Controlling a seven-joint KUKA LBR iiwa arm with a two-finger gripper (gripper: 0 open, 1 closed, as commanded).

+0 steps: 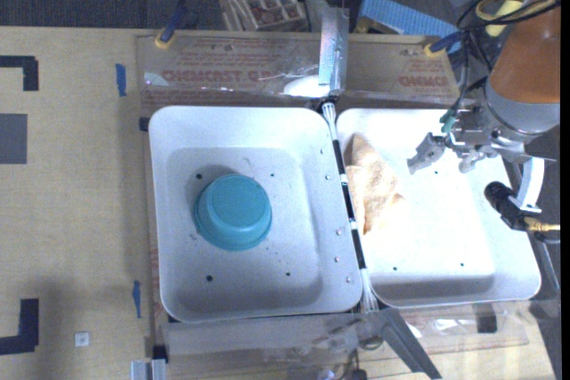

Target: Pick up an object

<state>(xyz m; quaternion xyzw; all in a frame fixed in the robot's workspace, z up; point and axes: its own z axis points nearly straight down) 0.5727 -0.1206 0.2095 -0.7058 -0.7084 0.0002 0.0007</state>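
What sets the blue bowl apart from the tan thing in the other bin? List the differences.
1. Colour: the blue bowl is plain teal-blue; the tan thing is pale tan and mottled.
2. Shape: the bowl is round and neat-edged, lying upside down; the tan thing is irregular and crumpled-looking.
3. Place: the bowl sits mid-floor in the left bin; the tan thing lies against the right bin's left wall.

Both rest untouched, apart from the pincer.

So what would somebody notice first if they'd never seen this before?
Probably the blue bowl, upside down in the middle of the left bin, because its colour pops against the white. Next comes the tan crumpled cloth lying against the left wall of the right bin. Then the robot's gripper, hanging above the right bin just beside the cloth.
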